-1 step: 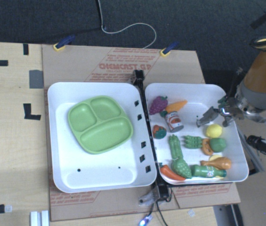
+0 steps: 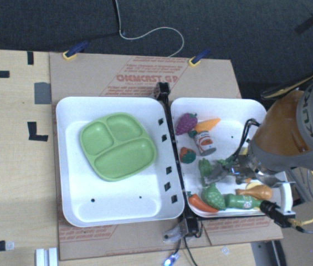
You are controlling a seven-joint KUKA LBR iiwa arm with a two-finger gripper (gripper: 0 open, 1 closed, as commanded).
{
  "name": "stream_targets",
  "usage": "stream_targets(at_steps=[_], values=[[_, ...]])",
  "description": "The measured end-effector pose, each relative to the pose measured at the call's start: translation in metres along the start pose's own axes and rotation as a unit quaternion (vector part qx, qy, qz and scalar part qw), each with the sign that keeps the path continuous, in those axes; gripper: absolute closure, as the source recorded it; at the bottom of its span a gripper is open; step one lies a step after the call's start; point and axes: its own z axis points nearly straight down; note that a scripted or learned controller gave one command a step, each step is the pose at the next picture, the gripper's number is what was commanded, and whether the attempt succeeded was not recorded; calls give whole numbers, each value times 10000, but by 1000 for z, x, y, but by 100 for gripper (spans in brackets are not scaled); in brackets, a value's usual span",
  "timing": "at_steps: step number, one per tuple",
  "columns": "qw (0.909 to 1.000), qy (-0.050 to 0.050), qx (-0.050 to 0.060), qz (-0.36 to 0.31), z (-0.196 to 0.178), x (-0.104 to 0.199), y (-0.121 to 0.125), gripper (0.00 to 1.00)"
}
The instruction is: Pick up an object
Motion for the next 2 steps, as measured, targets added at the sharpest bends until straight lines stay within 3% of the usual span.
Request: stream_targets(at_steps=[1, 2], values=[[9999, -34, -111, -26, -171, 46, 4, 0], [9999, -25, -151, -33, -337, 112, 2, 0]])
